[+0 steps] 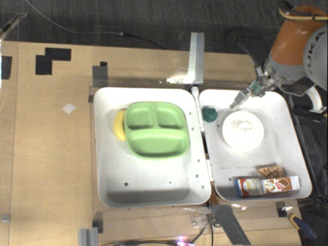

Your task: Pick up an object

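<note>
From the overhead camera I see the wooden surface (pixel 46 152) carrying two shallow white bins side by side. The left bin (pixel 148 188) holds a green divided plate (pixel 155 128), lying flat toward the bin's far half, with a yellow object (pixel 119 125) tucked partly under its left edge; I can't make out what that object is.

The right bin (pixel 287 152) holds a round white lid-like disc (pixel 243 129) near its far half, and a small dark-green round object (pixel 209 114) sits just beside the disc, against the bin's left wall. Along the near edge lies a long tube-shaped package (pixel 267 186) with a blue end and red-and-white print, and a small brown packet (pixel 269 170) rests touching its far side.

The arm (pixel 297 40) comes in from the upper right. Its claw (pixel 241 100) points down and to the left over the far part of the right bin, just beyond the white disc and to the right of the green object. The claw is too thin and blurred here for me to tell whether it is apart or together, and I see nothing held in it.
</note>
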`<state>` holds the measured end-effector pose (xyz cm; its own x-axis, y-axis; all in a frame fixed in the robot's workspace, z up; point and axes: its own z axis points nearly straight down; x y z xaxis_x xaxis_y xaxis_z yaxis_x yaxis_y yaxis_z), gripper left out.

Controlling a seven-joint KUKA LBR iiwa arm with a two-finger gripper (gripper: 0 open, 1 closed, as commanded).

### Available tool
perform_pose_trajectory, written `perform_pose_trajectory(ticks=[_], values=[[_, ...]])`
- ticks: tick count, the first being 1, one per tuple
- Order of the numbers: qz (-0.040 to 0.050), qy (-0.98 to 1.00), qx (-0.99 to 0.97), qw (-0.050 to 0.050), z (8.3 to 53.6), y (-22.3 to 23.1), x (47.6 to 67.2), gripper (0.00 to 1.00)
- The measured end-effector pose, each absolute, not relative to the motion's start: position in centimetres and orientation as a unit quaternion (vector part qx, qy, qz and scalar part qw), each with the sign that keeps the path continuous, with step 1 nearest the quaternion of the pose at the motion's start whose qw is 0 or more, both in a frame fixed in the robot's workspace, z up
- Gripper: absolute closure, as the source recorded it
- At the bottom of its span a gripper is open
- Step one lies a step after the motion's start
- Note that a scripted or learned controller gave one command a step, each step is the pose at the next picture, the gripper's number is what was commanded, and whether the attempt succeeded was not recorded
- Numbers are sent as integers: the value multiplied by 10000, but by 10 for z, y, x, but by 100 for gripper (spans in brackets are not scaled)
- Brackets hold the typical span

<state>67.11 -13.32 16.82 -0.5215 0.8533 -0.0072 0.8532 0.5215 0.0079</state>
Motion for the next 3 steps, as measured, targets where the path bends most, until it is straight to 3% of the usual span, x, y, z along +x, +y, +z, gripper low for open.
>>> perform_pose_trajectory(ticks=[1, 2, 3], values=[[-44, 8676, 4973, 20, 99, -111, 668, 0], [8, 8682, 4961, 39, 91, -202, 604, 0], [18, 8160, 5781, 30, 87, -126, 629, 0]])
